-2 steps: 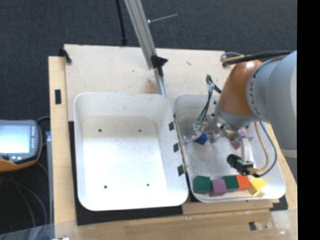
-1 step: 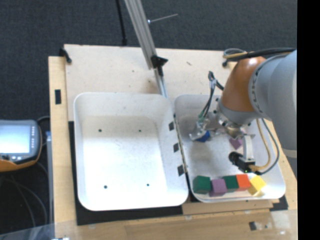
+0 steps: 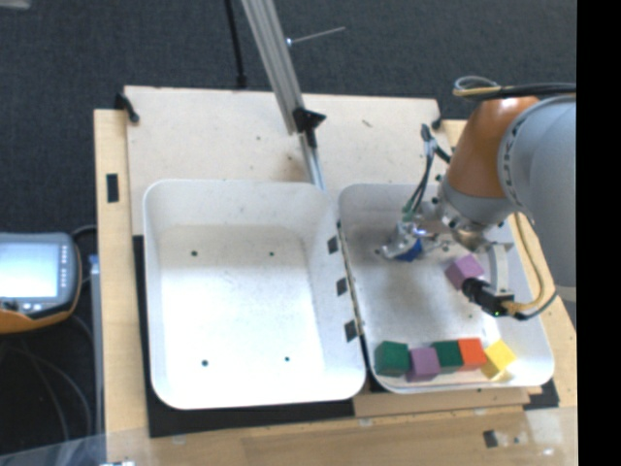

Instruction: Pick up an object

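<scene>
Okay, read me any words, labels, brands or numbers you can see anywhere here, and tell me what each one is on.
No text can be read.
Handheld screen at the left edge: lit, but too blurred to read.
Blocks in the right bin: plain faces, no marks.
Arm: no readable label.

Dark grey carpet floor point(image 3: 116, 27), pale wooden bench top point(image 3: 213, 134), slanted aluminium rail point(image 3: 272, 47), small screen point(image 3: 34, 270) at left

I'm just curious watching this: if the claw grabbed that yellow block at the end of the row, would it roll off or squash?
The yellow block looks flat-faced and cube-like, so it should slide or tip rather than roll. Its crisp edges suggest something rigid, unlikely to squash. It sits tight against the right bin's wall beside the orange block, so pinching it cleanly may be awkward.
</scene>
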{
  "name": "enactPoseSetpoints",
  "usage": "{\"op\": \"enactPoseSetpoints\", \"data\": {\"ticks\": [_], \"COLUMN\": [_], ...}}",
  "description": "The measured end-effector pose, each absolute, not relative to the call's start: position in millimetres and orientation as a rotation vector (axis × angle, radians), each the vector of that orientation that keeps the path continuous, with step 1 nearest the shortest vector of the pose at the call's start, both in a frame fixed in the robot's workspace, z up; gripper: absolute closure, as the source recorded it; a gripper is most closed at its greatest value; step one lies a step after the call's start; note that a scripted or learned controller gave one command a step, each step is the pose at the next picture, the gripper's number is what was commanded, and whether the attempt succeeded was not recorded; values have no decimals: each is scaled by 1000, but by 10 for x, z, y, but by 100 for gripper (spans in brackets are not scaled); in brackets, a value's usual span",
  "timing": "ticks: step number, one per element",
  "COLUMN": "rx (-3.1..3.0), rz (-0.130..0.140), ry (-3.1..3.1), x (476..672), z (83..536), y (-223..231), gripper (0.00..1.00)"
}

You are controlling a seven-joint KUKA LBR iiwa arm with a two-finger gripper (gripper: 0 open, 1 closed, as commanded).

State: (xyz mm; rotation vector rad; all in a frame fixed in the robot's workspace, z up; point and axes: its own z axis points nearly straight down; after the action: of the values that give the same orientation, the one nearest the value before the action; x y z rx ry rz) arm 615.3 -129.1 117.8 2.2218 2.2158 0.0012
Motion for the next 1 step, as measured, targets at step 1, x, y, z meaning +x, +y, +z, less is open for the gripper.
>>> {"op": "enactPoseSetpoints", "data": {"ticks": [1], "rx": [2208], "rz": [10], "ry": [2231], "x": [5968], "z": [2010], "y": [-319], "gripper": [100]}}
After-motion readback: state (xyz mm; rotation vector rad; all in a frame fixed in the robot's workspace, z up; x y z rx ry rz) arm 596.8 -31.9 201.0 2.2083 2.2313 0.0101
